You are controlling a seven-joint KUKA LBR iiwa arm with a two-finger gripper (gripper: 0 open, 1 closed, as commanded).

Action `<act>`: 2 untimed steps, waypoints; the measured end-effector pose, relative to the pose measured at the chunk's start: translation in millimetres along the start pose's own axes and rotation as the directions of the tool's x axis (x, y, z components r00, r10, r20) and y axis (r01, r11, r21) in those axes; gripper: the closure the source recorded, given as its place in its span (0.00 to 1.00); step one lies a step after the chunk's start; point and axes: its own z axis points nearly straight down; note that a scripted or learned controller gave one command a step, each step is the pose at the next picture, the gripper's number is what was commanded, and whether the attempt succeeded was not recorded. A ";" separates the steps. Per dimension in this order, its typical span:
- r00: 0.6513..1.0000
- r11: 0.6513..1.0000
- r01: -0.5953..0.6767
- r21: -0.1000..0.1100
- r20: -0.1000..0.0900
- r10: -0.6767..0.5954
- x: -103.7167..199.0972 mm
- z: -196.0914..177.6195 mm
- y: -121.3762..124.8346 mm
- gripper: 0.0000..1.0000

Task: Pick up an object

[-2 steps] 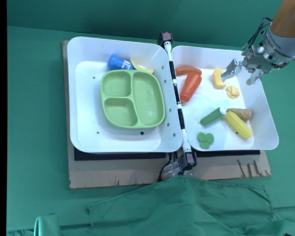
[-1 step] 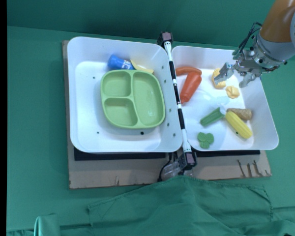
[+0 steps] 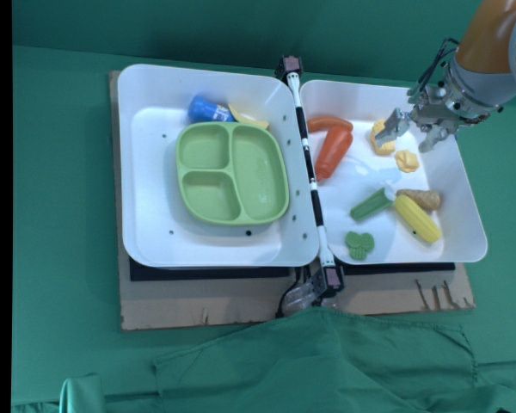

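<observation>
Hovering with its fingers (image 3: 413, 132) spread apart, your arm is hanging over the small yellow plastic toy (image 3: 383, 138) in the right white bin (image 3: 464, 198); centre on it before closing.

Bench cloth (image 3: 69, 188): plain green, no pattern. Cardboard sheet (image 3: 155, 312) under bins: brown. Left bin (image 3: 146, 93) & right bin (image 3: 464, 205): white. Divided plate (image 3: 232, 172) in left bin: light green. Cylinder (image 3: 208, 108): blue. Wedge (image 3: 248, 115): pale yellow.
Right bin contents: carrot (image 3: 332, 151) orange-red; sausage (image 3: 329, 124) orange; corn cob (image 3: 417, 218) yellow; root piece (image 3: 420, 198) tan; stalk (image 3: 371, 205) green; round leafy piece (image 3: 359, 244) green; two small pieces (image 3: 406, 160) yellow-orange.
Arm (image 3: 499, 24): orange band w/ grey below. Gripper (image 3: 414, 132): grey metal.
</observation>
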 end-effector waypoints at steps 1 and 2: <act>1.000 1.000 0.003 -0.005 -0.001 -0.003 32.1 -28.7 25.0 0.00; 1.000 1.000 -0.002 0.006 -0.002 0.002 36.4 27.9 -22.6 0.00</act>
